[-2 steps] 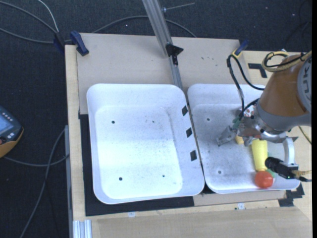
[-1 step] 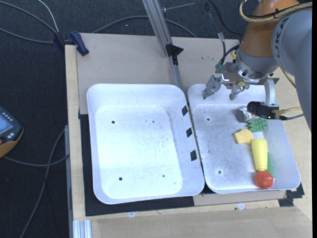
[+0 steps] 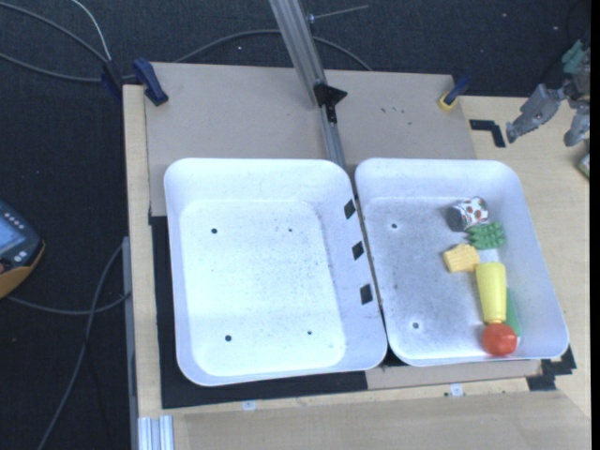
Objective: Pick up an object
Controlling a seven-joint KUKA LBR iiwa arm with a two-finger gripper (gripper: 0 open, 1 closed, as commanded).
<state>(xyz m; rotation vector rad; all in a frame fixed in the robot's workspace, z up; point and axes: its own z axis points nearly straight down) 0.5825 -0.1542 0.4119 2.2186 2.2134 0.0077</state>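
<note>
Tool [image 3: 531, 120] up off the bins, nothing in it, opening unclear. Yellow cylinder [image 3: 492, 291] well below tool, near right bin [image 3: 412, 251] far wall. Probably light, stiff, slippery plastic; grip across the middle.

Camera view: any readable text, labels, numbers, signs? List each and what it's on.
None can be read.
Small cup in the right bin: red spots, no letters that can be made out.
Device at the left edge: its screen is too small and blurred to read.
</note>
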